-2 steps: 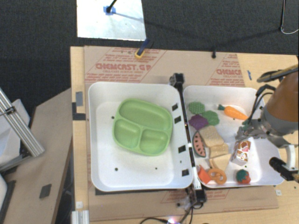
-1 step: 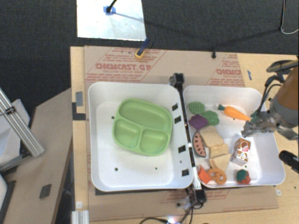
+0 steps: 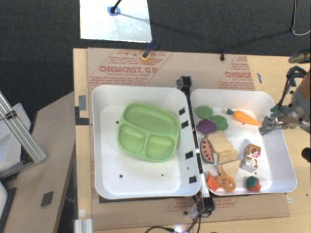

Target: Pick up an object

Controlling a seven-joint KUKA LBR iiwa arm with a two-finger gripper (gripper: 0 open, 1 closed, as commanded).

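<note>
We see two shallow white bins side by side on the bench. The left bin [image 3: 104, 130] holds a green divided tray [image 3: 148, 131], which lies flat with its three compartments facing up. The right bin [image 3: 284, 169] holds a group of toy food pieces. Near its far side lies an orange carrot [image 3: 244, 117], with a green round piece [image 3: 204, 111] to its left and a purple bunch of grapes [image 3: 206, 126] just below that, touching a dark green leafy piece [image 3: 220, 122]. In the middle of this bin there is a watermelon slice [image 3: 207, 150] just beside a tan block like bread [image 3: 223, 147]. To the right of them stands a small carton with a picture on it [image 3: 251, 157], a little tilted. At the near side we see an orange pretzel [image 3: 224, 182], which touches a red-orange piece [image 3: 212, 181], and a red strawberry with a green top [image 3: 252, 183] near the corner. The gripper [image 3: 268, 125] is at the right wall of the right bin, just to the right of the carrot, with the grey arm behind it at the right edge. Nothing is seen between its fingers, and whether they are spread or closed we cannot tell, because they are too small and dark here.
</note>
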